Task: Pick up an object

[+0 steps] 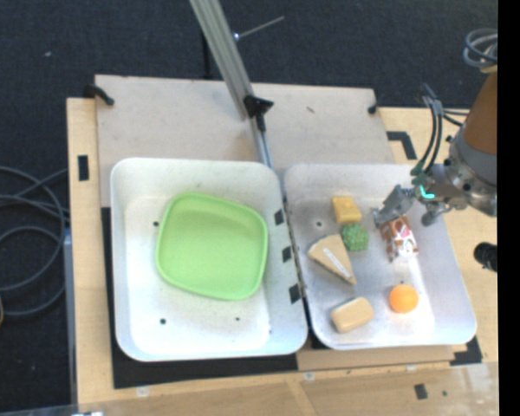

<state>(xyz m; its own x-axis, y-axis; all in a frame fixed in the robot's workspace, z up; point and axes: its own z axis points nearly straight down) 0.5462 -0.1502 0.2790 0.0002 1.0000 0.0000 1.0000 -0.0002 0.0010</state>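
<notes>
Sitting in the left bin [130, 189] is a green plate [212, 245], lying flat. Lying in the right bin [451, 306]: cream wedge [332, 258], tan block [352, 315], yellow cube [347, 209], green lump [355, 237], orange ball [403, 298], red-white packet [401, 238]. Gripper [405, 207] is hovering just above the packet, fingers looking spread, possibly touching its top; nothing is sitting between them.

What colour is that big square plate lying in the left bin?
Light green, plain with no pattern. The plate shows clearly in the camera view, lying flat in the white left bin.
</notes>
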